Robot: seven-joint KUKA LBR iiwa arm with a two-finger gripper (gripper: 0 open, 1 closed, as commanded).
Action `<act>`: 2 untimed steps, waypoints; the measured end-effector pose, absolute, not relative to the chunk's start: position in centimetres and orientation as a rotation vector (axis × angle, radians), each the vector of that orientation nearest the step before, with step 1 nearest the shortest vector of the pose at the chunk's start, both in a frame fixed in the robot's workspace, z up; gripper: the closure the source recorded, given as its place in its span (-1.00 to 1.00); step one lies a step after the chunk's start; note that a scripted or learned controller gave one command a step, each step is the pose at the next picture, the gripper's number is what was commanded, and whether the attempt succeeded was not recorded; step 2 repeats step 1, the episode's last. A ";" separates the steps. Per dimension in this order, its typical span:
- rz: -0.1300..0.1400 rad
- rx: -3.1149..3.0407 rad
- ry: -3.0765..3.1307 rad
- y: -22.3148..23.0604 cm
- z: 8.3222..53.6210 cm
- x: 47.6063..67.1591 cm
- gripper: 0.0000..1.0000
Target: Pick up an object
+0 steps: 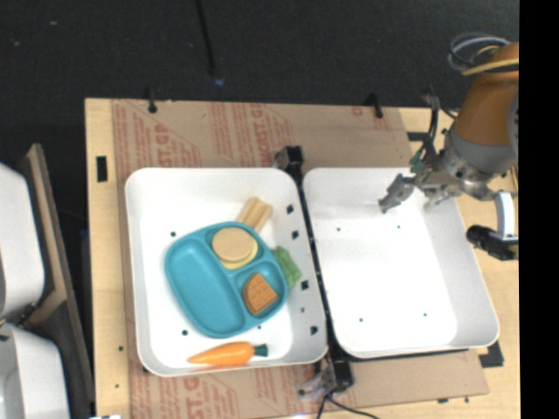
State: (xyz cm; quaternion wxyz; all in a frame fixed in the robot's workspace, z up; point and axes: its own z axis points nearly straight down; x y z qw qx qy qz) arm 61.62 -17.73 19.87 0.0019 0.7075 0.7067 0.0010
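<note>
Claw (403, 190) over right bin (454, 321), grip state unclear; red print on cardboard (218, 138) unreadable

Even overhead light, white bins (218, 190) nearly overexposed, dark surround, slightly soft focus.

Blue divided tray (210, 291) is sitting in the left bin, holding round cracker (236, 245) and toast (259, 294); carrot (229, 353) is lying just below.

arm (486, 120): grey shell, orange band | grey cable loop on top | claw (410, 190): grey metal
</note>
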 end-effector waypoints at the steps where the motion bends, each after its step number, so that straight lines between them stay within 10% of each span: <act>1: -0.002 2.225 2.219 -21.1 16.8 61.4 -1.00; 2: -0.002 2.225 2.219 -21.1 16.8 61.4 -1.00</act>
